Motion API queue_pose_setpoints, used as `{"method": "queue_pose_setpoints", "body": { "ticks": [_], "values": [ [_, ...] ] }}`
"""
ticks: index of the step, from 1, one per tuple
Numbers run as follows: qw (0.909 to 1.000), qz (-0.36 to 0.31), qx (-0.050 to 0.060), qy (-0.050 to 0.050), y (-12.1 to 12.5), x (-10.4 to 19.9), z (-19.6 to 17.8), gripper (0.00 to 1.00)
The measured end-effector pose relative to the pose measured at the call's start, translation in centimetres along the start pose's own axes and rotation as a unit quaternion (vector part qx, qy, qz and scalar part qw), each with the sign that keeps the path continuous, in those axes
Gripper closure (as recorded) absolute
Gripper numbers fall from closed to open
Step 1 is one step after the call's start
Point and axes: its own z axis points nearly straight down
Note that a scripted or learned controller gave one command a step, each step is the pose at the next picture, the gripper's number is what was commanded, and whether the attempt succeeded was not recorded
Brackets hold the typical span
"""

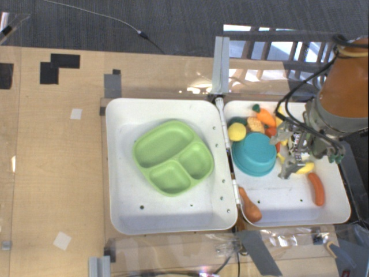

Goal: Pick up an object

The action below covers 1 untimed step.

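The right-hand bin [340,212] holds the toy foods. A teal bowl [254,153] sits upside down toward its left side, with a yellow lemon [237,132] touching its upper left rim. Beyond the bowl lie an orange carrot [264,117] and a small orange-yellow piece [255,123] just beside it. A red sausage [316,188] lies near the bin's right wall, and a brown, pear-like piece [249,206] rests against the lower left corner by the divider. A small yellow item [305,168] lies just under the tool.

The tool [291,165] hangs low over the bin, just right of the bowl, its metal fingers pointing down; whether they are spread or closed cannot be told, and nothing is clearly seen between them. The arm [346,91] reaches in from the right, its orange band above the grey wrist, with black cables looping over the carrot end of the bin.

The left bin [121,212] carries a green divided plate [173,157], tilted diagonally, well apart from the tool. Both bins sit on the wooden bench [52,172].
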Motion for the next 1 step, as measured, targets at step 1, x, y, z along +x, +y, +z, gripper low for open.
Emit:
{"method": "queue_pose_setpoints", "body": {
  "ticks": [1],
  "values": [
    [0.9872, -0.159, -0.001, 0.003, -2.46, 3.58, 12.08, 0.0]
  ]
}}
